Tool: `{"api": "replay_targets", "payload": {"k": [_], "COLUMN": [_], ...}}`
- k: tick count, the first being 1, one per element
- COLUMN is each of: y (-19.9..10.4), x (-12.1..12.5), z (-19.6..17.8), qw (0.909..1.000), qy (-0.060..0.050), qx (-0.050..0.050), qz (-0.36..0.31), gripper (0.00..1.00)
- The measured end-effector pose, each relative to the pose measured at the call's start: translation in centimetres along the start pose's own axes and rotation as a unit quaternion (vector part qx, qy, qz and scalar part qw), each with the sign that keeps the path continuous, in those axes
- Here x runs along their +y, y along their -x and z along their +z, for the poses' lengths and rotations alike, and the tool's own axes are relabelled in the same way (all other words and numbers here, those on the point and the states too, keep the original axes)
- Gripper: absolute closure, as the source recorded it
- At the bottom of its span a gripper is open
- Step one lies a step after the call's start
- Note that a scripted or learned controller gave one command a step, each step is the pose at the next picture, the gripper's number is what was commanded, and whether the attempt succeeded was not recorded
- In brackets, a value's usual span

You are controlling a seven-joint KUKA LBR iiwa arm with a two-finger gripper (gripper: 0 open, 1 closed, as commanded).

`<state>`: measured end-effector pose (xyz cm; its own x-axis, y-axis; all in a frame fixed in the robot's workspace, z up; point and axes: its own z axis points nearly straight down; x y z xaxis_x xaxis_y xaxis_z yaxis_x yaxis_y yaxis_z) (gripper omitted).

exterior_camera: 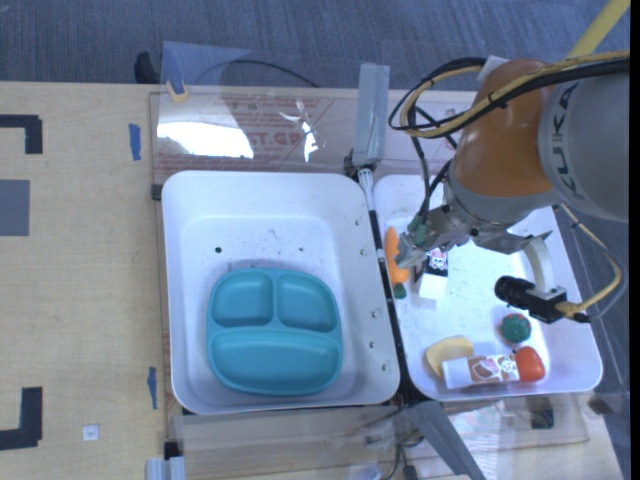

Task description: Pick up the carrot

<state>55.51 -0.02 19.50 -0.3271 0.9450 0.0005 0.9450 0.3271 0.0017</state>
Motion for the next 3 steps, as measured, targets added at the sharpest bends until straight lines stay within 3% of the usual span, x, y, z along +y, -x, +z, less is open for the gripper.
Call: {"api": "replay_targets", "payload": {"k": [1,2,3], "y": [-2.7,3.2,4.7], "x": [-2.2,0.6,-1.7], "z": [-2.8,-9.5,1.2], "qw": [0.9723,0.9873,0.9542], "qy": [0.0,0.001,-0.004], "qx": [-0.001,-0.001,0.0], "qz": [0.234,0.159,0.299], "gripper": [1.0,1.0,1.0]}}
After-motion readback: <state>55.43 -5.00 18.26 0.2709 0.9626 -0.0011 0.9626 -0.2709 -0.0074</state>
